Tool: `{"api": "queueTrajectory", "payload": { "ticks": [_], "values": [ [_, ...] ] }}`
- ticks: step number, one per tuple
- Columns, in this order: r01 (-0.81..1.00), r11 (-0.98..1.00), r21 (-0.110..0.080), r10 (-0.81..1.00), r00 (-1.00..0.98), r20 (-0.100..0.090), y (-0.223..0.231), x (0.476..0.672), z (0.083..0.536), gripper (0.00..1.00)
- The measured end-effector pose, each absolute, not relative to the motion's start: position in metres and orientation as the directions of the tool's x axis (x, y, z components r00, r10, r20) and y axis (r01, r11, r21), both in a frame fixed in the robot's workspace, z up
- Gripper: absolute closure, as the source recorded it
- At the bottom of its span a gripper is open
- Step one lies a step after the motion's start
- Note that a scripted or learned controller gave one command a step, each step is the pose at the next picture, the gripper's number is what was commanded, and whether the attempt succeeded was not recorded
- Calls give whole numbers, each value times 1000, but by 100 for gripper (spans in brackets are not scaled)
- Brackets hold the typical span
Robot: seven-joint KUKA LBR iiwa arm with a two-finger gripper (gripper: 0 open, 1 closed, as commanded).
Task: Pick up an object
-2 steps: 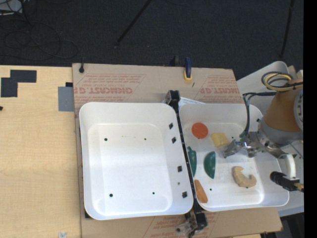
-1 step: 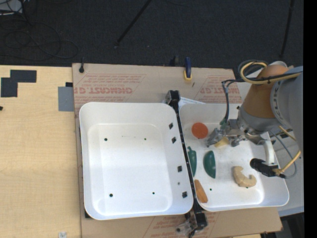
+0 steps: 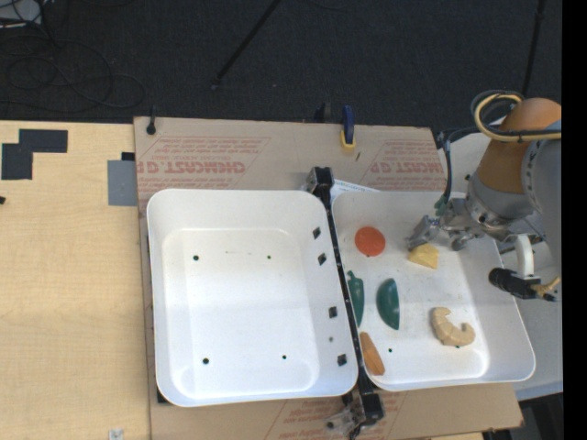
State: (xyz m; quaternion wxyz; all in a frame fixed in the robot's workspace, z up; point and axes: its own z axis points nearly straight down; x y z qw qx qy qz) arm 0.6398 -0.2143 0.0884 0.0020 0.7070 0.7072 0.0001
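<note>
The right bin (image 3: 495, 360) holds several small objects. A yellow wedge (image 3: 424, 258) lies near its middle right. To the left of it sits a red-orange round piece (image 3: 371, 240). Two dark green pieces (image 3: 389, 302) (image 3: 355, 297) lie lower down, with a beige curved piece (image 3: 451, 328) to their right and an orange stick (image 3: 371, 354) by the bin's left wall. My gripper (image 3: 437, 237) hangs just above and behind the yellow wedge. Its fingers are spread open with nothing between them.
The left bin (image 3: 165, 246) stands beside the right one, with a black clamp strip (image 3: 332, 273) along their shared edge. A blue clamp (image 3: 348, 126) sits at the back of the cardboard base. The arm's orange band (image 3: 514, 145) rises at the right.
</note>
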Motion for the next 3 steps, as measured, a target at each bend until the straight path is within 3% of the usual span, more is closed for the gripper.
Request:
{"api": "queueTrajectory", "payload": {
  "ticks": [1, 2, 3],
  "values": [
    [1000, 4, 11, 1000, -4, -3, -213, 642, 105, 100],
    [1000, 4, 20, 1000, -4, -9, -149, 650, 97, 100],
    [1000, -2, 26, 1000, 2, -7, -141, 611, 98, 100]
  ]
}}
